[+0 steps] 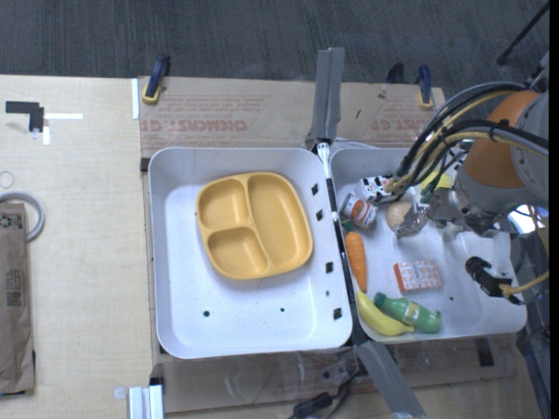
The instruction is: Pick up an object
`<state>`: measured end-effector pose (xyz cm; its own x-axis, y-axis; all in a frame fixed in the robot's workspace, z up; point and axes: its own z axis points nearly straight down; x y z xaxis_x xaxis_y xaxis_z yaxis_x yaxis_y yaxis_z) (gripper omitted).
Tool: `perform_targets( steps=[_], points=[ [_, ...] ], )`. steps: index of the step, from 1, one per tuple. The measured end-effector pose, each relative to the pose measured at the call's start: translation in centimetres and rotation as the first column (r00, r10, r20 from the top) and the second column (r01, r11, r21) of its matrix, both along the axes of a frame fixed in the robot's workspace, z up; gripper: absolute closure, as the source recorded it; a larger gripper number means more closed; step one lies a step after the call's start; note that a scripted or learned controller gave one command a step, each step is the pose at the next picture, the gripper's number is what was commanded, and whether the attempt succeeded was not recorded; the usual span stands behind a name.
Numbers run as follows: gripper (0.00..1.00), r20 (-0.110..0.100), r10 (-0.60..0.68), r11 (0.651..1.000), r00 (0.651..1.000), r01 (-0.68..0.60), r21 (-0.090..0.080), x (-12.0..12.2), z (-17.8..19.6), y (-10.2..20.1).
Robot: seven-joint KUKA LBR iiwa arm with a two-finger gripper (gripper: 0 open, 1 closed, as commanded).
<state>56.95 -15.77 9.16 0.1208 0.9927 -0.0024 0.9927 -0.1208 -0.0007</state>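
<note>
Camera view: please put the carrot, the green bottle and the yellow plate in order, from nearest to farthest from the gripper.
Measured from the gripper in the right bin:
1. Carrot, below-left of it, by the bins' divider.
2. Green bottle, at the right bin's near edge.
3. Yellow plate, far left, in the left bin.
Carrot and bottle are fairly close; the plate is clearly farthest.

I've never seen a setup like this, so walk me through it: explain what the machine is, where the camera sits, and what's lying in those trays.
The picture comes from one camera fixed above a bench, looking down at a slant. The machine is a grey robot arm with an orange band, reaching in from the right; its gripper hangs over the right bin. The left bin holds a yellow divided plate. The right bin holds toy food: a carrot, a banana, a green bottle, a small can and a small red and white box. I cannot tell whether anything is held.
</note>
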Motion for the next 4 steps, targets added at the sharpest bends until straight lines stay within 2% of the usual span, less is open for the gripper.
perform_targets(
  steps=[1, 2, 3, 4],
  points=[
    [0.0, -0.002, 0.116, 0.993, 0.993, -0.116, 0.002, -7.31, -0.07, 2.48],
    [1.0, -0.002, 0.114, 0.994, 0.994, -0.114, 0.0, -7.3, 0.79, 2.35],
    [0.0, -0.002, 0.114, 0.994, 0.994, -0.114, 0.0, -7.3, 0.79, 2.36],
    [0.0, -0.002, 0.114, 0.994, 0.994, -0.114, 0.0, -7.3, 0.79, 2.36]
  ],
)
